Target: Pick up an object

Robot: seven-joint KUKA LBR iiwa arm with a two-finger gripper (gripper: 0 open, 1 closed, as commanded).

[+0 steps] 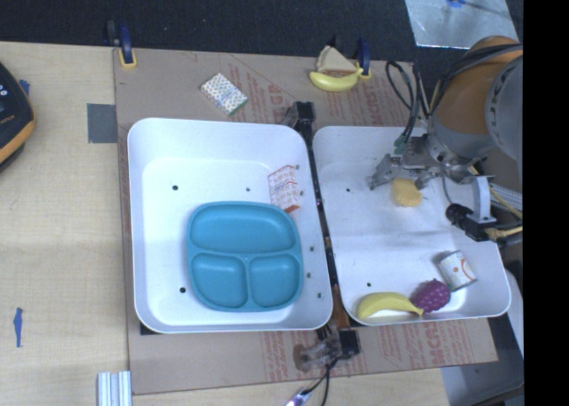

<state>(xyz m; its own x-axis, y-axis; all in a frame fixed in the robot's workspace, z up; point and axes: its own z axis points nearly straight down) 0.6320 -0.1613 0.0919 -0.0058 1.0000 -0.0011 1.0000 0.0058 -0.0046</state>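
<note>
The right bin (356, 218) lies open at its middle; banana (388, 306) and grapes (431, 296) crowd its near wall.

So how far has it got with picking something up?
Nothing looks lifted yet. The gripper is down in the right bin, right over a small yellow object that sits on the bin floor. I can't tell whether it has a grip. The banana, purple grapes and small cup lie untouched. The grasp and lift remain.

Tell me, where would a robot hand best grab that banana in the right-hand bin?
Probably across its middle, coming straight down from above. The banana lies flat on the right bin's floor, close to the near wall, with a purple object at its right end, so the middle looks the freest part for the gripper.
</note>
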